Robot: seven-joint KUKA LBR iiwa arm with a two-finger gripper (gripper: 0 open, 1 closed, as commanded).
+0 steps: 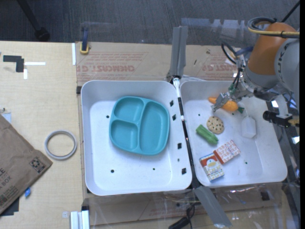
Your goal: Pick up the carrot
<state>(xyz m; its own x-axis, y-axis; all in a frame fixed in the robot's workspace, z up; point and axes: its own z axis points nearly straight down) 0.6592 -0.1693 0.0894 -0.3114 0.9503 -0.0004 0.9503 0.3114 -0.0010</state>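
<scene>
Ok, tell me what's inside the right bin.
The right bin holds a carrot under the gripper, a cookie, a green vegetable, two small boxes and a clear packet. The arm hides the far right corner.

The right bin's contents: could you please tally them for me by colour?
Orange: 1, the carrot beside the claw
Green: 1, the green vegetable
Tan: 1, the cookie
Red and white: 2, the boxes
Clear or white: 1, a pale object
Total: 6
</scene>
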